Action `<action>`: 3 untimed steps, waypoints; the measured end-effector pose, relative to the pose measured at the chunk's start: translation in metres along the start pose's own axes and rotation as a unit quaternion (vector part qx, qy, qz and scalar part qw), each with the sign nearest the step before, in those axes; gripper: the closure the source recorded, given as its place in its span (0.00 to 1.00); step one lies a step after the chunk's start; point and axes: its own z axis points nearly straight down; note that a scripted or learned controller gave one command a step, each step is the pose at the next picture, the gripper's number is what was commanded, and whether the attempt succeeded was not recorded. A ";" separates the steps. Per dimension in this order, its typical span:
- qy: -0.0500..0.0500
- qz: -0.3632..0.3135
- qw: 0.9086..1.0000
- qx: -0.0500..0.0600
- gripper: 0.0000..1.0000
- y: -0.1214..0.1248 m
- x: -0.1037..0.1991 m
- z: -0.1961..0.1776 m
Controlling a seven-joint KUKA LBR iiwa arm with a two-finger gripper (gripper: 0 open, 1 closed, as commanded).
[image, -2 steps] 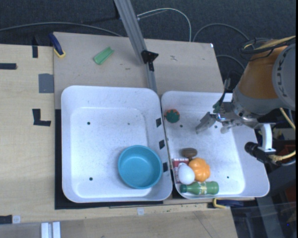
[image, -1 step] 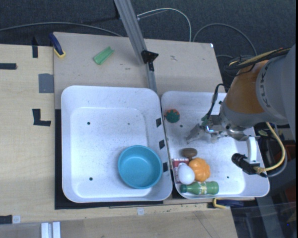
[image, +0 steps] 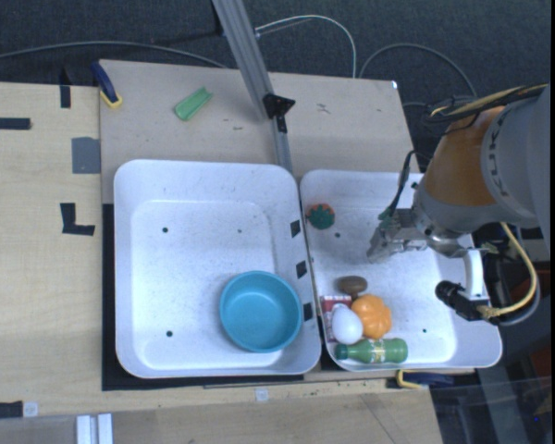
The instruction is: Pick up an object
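Off-task clutter on my bench feed

I see a green block [image: 192,104] in the upper left, on the brown board [image: 351,118]; a blue-and-yellow clamp [image: 106,85] at that board's left corner; black tape marks [image: 72,218] along the frame's left edge; a grey pole [image: 245,49] slanting down from top centre.

There are two white bins [image: 139,192], one blue bowl [image: 259,311], one green bottle [image: 375,351], one orange ball [image: 373,314], one white egg [image: 347,326], one brown stone [image: 352,285], one small green-and-red ball [image: 322,215], and one green block [image: 192,104] on the worktop [image: 351,118].
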 end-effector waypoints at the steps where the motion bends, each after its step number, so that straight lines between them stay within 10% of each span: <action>1: -0.001 0.001 1.000 -0.004 1.00 -0.007 -0.003 -0.059; 3: -0.001 0.000 1.000 -0.004 1.00 0.005 -0.005 -0.165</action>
